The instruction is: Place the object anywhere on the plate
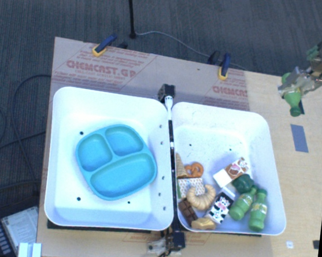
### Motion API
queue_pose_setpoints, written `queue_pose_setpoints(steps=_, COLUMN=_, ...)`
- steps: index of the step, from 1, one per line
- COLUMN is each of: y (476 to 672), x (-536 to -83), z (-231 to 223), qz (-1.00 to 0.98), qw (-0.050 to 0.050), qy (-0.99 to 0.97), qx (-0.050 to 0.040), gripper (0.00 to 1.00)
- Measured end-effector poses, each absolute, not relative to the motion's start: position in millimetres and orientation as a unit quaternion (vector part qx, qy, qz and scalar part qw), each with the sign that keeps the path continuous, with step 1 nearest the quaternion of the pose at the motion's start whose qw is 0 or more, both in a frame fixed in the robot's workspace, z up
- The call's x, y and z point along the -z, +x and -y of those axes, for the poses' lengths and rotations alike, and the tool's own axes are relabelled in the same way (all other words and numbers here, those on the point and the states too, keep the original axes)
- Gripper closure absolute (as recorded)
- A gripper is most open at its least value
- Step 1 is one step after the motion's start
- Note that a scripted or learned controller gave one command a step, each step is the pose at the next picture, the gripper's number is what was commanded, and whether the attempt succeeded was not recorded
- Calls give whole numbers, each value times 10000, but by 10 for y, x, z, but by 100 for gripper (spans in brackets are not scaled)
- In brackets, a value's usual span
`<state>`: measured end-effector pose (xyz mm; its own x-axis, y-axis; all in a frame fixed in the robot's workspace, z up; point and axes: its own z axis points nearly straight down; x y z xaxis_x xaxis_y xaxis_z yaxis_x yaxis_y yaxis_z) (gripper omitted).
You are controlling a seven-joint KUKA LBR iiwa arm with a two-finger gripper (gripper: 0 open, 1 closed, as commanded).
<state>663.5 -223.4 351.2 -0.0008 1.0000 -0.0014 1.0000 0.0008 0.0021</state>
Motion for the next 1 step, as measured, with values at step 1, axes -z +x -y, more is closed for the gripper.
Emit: queue_pose_setpoints(steps=1, y=6687, x=-3511, z=2233, qz=-7075, qw=10, qy=7067, qx=3, gripper=100)
